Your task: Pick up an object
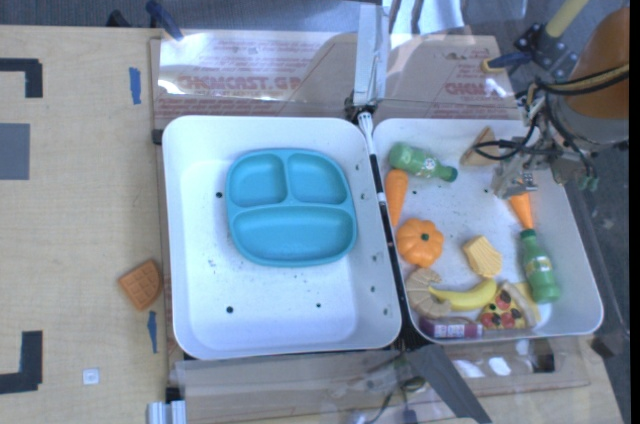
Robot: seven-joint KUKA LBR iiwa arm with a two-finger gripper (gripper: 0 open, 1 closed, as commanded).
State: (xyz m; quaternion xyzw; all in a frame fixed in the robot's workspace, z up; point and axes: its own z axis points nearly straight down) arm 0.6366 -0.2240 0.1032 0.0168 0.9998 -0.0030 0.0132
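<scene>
I see gripper [517, 180] low in right bin [580, 312], just above small carrot [522, 209] near far right wall. Fingers lost in cable clutter; can't tell gap or hold. Carrot probably light, hard, slick plastic, tapered; I'd pinch thick middle.

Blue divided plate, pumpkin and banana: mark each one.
Blue divided plate [291, 242]: camera view, on its large front compartment.
Pumpkin [420, 243]: camera view, on the middle of its orange body.
Banana [466, 295]: camera view, on the middle of its yellow curve.
</scene>
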